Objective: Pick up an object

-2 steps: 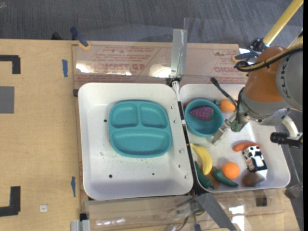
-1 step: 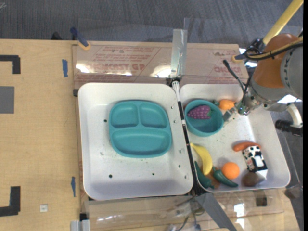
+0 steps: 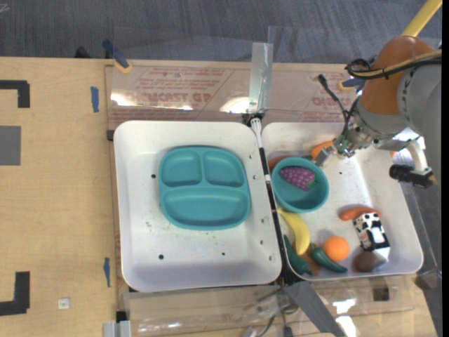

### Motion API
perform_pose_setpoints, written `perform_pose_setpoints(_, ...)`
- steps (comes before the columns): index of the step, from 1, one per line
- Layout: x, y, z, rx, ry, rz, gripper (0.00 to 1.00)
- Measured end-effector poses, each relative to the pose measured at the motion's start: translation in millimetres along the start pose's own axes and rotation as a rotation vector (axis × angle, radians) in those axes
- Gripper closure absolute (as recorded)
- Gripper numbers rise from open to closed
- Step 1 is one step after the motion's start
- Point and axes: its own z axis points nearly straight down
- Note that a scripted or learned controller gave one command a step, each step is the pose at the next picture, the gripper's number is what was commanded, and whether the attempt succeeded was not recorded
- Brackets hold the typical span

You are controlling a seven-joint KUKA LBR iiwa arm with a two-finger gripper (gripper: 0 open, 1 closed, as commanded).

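The left bin (image 3: 133, 209) held a teal divided plate (image 3: 204, 187). The right bin (image 3: 393, 209) held a teal bowl (image 3: 302, 185) at ten o'clock and, toward six o'clock, a banana (image 3: 297, 230) and an orange (image 3: 337, 248). The gripper (image 3: 339, 147) sat low at twelve o'clock, just beside a small orange piece (image 3: 322, 148); whether it was apart or together could not be told. Judged step: the approach. Next: close, then lift to verify.
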Motion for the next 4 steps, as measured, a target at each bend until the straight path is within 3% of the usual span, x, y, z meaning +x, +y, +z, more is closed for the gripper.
perform_pose_setpoints(1, 36.8, 18.6, -1.2, -0.014, 0.013, 0.266, 0.00)
perform_pose_setpoints(2, 39.0, 18.0, -10.3, -0.007, 0.017, 0.263, 1.00)
perform_pose_setpoints(3, 39.0, 18.9, -10.6, -0.010, 0.016, 0.262, 0.00)
perform_pose_setpoints(4, 39.7, 17.9, -20.6, -0.005, 0.017, 0.260, 1.00)
